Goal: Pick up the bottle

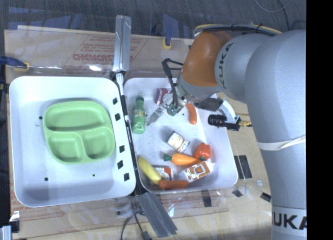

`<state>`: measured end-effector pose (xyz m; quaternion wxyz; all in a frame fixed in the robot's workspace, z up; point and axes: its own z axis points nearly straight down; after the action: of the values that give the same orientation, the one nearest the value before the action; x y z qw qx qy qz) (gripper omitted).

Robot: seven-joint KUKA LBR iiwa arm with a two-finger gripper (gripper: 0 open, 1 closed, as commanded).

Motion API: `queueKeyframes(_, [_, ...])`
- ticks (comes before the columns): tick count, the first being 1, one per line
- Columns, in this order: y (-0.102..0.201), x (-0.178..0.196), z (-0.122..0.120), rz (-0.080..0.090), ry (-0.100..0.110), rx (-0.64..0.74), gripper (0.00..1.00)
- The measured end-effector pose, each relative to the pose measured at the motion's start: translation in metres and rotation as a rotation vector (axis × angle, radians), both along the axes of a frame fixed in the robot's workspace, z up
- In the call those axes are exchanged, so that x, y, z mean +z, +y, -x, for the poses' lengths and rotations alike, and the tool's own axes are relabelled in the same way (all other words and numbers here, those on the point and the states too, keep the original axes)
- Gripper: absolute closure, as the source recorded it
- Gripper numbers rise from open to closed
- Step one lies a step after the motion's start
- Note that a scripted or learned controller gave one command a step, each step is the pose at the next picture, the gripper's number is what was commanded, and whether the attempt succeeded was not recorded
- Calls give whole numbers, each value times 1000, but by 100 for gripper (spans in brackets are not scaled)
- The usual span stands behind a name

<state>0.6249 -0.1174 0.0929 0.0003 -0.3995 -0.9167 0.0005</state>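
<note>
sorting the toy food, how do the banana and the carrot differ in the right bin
The banana is yellow; the carrot is orange with a green tip. The banana lies against the right bin's left wall, running down toward the near edge; the carrot lies nearer the bin's middle, pointing sideways. The banana curves; the carrot tapers straight. Both lie flat in that bin.

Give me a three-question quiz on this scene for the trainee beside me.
1. True or false: the green bottle lies in the same bin as the green divided tray.
2. Which lies nearer the bottle: A the banana, B the red pepper?
3. Fill in: the gripper hangs over the ___ bin as the camera sees it.

Key: 1 false; 2 A; 3 right.
</note>
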Motion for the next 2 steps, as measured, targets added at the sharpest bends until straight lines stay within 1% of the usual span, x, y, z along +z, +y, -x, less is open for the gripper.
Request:
queueKeyframes(1, [-67, 1, -5, 1, -4, -12, 0])
queueKeyframes(2, [-17, -1, -1, -1, 2, 213, 0])
